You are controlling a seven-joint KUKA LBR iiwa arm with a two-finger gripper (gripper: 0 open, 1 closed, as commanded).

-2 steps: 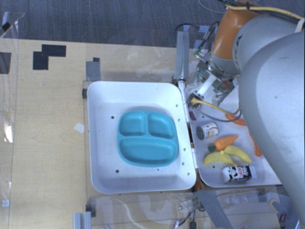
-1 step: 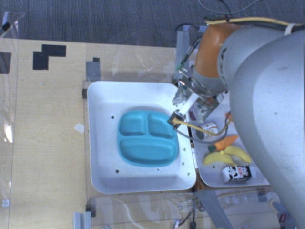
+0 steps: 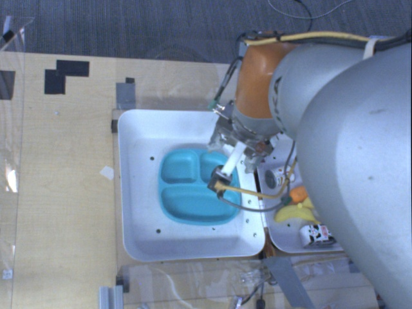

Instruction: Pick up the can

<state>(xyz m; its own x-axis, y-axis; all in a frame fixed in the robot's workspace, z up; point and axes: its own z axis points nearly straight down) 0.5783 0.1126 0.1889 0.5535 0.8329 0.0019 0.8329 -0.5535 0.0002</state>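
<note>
Silvery metal catches the eye: the small round can (image 3: 273, 177) lies in the shallow white bin on the arm's side (image 3: 283, 242), close against the wall it shares with the other white bin (image 3: 138, 185). The gripper (image 3: 241, 147) hangs over that shared wall, towards the bins' far end. The can lies just beside and below it, on the near side and not in its grasp. Whether the gripper is spread or closed I cannot tell. Near the can lie a small orange object (image 3: 297, 195) and a yellow banana (image 3: 291, 215). A blue three-part plastic plate (image 3: 187, 201) rests in the other bin on the pale wooden worktop (image 3: 64, 172).
</note>
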